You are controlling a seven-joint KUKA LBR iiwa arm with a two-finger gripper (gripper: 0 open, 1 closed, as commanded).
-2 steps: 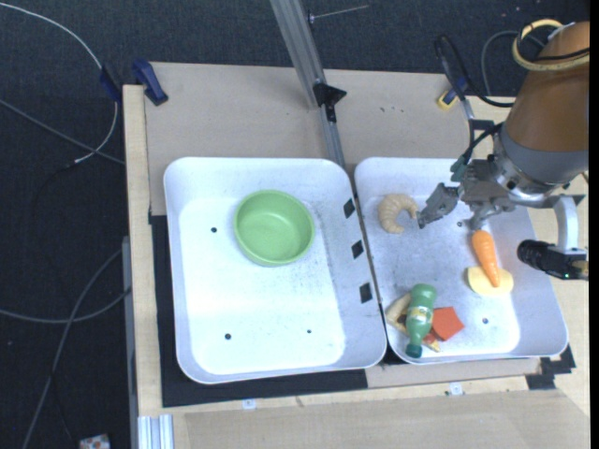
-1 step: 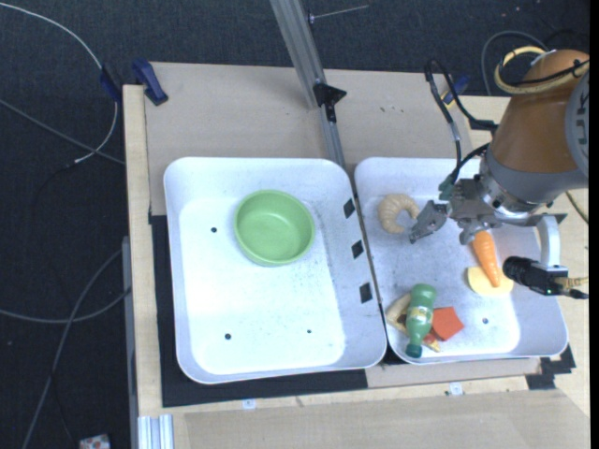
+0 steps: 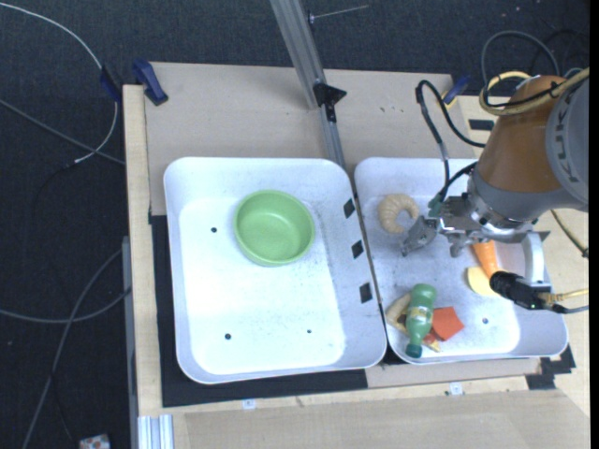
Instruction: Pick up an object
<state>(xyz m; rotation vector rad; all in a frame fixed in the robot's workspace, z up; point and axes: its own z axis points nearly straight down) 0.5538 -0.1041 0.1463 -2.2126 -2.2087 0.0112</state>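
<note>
Your arm [image 3: 524, 157] comes in from the right, its orange band sitting above the wrist over the far right part of the right bin [image 3: 374, 181]. The wrist points down and leftward into that bin, and the gripper [image 3: 423, 237] hangs low over the bin's white floor, near the middle. You can see its two dark fingers [image 3: 413, 242] spread apart, with only bare bin floor between them, so it holds nothing.

Just up and left of the fingertips lies a curled beige object [image 3: 397, 211] (something like a croissant shape), close to the gripper but apart from it. Below the gripper, toward the near edge of the right bin, sits a small cluster: a green bottle-like toy [image 3: 419, 309] lying lengthwise, an orange-red block [image 3: 448, 324] touching its right side, and a pale yellowish piece [image 3: 400, 314] tucked against its left. To the right, partly under the wrist, you have an orange piece [image 3: 485, 253] and a yellow-orange one [image 3: 479, 281] just below it; the gripper's body and a black cable connector [image 3: 517, 289] cover part of them, so their shapes are hard to tell.

The left bin [image 3: 187, 344] holds a green bowl [image 3: 273, 226], upright, in its upper middle. It is well apart from the gripper. A grey metal pole [image 3: 299, 45] runs down from the top of the view to the gap between the two bins, and black cables [image 3: 440, 129] loop near the arm at the upper right.
</note>
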